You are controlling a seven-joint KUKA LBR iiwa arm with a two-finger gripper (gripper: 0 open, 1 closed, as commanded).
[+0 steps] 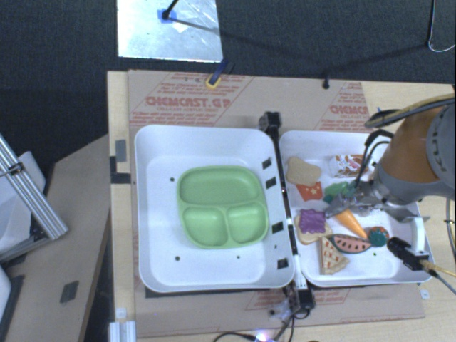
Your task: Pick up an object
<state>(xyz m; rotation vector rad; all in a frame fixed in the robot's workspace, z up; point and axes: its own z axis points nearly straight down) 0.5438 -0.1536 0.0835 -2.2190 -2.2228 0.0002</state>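
Pizza slice (pixel 332 254) at right bin's (pixel 306 275) front, carrot (pixel 348 222) touching claw (pixel 340 206), claw's grip state unclear

the arm (pixel 420 159) is a thick, rounded body, grey on its lower casing with a broad orange band wrapped above the wrist. a thin black cable loops off the orange section on its left side, and a pale yellowish line curves along its upper edge. the wrist narrows into a grey metal tool (pixel 347 204) of slim, angular parts. near the arm's lower edge sits a small black block with a white bracket beside it.
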